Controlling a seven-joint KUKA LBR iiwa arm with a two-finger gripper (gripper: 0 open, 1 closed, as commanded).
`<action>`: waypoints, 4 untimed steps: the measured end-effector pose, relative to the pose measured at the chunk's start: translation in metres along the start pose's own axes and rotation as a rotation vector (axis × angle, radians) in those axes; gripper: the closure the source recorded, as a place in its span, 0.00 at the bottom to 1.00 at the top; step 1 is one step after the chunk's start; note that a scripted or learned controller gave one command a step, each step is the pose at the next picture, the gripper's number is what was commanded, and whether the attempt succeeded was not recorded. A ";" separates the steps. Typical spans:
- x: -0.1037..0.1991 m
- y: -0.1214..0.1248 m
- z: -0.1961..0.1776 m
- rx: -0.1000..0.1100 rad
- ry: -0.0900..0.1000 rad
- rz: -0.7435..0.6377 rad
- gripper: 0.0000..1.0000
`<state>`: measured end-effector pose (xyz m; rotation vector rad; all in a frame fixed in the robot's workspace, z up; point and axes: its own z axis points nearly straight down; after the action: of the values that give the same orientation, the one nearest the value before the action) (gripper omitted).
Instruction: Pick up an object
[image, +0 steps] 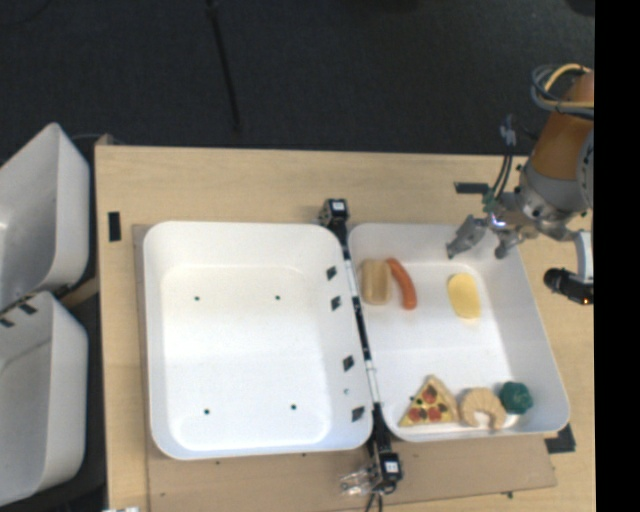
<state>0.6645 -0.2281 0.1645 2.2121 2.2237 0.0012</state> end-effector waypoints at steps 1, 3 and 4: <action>0.060 -0.053 -0.030 0.002 0.003 -0.001 0.00; 0.073 -0.076 -0.048 -0.007 -0.002 0.002 0.00; 0.089 -0.100 0.059 0.012 0.004 0.005 0.00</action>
<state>0.5645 -0.1394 0.1051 2.2262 2.2258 -0.0082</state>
